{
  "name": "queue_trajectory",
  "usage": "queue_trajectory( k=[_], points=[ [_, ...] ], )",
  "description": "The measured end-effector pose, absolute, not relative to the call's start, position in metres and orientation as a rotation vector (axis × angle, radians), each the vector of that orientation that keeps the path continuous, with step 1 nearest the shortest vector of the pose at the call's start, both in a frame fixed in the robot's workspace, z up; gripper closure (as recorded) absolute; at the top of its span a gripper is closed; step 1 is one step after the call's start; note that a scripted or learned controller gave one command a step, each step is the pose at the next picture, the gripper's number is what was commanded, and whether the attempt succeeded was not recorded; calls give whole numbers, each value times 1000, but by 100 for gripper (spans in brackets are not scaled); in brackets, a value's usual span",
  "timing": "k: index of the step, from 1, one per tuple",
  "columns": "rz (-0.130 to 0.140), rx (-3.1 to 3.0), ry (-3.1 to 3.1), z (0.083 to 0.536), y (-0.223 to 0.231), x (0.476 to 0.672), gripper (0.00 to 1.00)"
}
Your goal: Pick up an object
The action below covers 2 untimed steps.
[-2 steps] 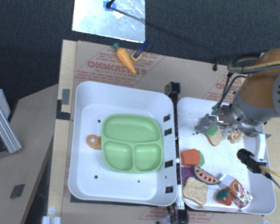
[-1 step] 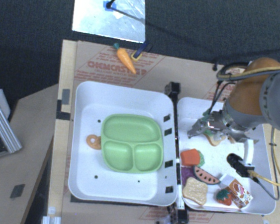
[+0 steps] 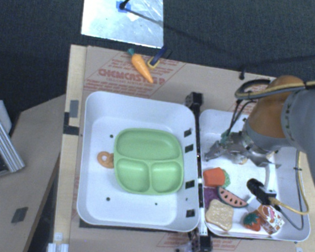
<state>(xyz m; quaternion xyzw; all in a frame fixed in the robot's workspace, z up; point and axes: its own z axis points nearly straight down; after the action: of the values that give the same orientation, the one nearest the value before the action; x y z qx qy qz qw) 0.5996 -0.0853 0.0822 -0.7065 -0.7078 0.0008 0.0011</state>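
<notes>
We see the gripper (image 3: 218, 150) hanging over the right bin (image 3: 289, 233) near its left wall; whether it is open we cannot tell, and nothing shows between its tips. The red block (image 3: 214, 176) lies just below it, toward the bin's front edge.

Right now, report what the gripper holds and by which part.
Nothing shows between its fingers. The gripper hovers over the right bin, above the orange-red toy, apart from it.

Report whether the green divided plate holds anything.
Empty: the green divided plastic plate shows three bare compartments; the small orange ring lies beside it on the bin floor.
</notes>
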Motion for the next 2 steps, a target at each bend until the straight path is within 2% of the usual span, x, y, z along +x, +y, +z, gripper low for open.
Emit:
queue_trajectory(
  k=[1,2],
  points=[
    [-3,-2222,-2225,95,-86,601,100],
    [-8,-2221,-2230,160,-87,601,100]
  ],
)
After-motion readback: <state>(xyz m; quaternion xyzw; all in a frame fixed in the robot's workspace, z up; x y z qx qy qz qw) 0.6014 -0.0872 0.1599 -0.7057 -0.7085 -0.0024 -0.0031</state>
